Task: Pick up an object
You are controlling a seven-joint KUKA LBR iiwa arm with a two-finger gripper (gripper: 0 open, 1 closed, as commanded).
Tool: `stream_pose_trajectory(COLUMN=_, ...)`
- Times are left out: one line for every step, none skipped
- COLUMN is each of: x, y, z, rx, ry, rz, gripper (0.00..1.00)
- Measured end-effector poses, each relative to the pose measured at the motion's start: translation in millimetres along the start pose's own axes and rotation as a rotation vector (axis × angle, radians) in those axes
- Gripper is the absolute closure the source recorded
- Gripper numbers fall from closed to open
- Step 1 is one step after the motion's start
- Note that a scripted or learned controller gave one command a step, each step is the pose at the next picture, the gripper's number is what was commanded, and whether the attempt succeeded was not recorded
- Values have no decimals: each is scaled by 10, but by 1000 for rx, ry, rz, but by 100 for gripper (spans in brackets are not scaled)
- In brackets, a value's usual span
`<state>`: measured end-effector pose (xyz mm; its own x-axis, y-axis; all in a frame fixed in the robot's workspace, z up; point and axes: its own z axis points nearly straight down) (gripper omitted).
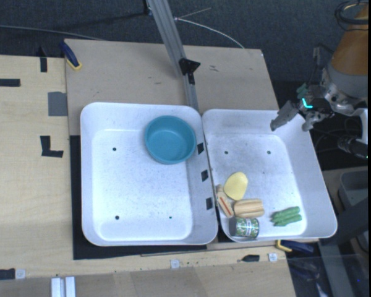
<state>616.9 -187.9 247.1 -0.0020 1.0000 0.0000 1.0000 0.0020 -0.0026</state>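
A pale wooden surface [130, 73] seen from above at a slant, with dark floor and cables behind it and bits of black tape on the boards to the left. Two shallow white bins sit side by side on it, their inner rims touching. A grey metal pole [170, 39] slants down from the top of the view and ends at the seam between the bins.

The left bin [111, 190] holds a round blue bowl [169, 139], upright, in its far right corner close to the seam.

The right bin [297, 166] has a small cluster of objects along its near edge. A yellow rounded object [236, 185] lies nearest the middle of the bin. Just in front of it is a toy hot dog in a tan bun [247, 207], and touching that, at the near rim, a small can [244, 228] on its side. Striped pieces [222, 202] lie against the bin's left wall beside the yellow object. A green object like a pea pod [286, 216] lies a little apart to the right.

The arm [349, 54] reaches in from the right. Its claw [294, 117] hangs over the far right corner of the right bin, well apart from the cluster. Two dark fingers are spread apart, with nothing between them
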Motion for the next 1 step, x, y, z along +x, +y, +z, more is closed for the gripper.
stream_pose_trajectory(x=0, y=3, z=-6, rx=-1, ry=0, rz=0, gripper=0)
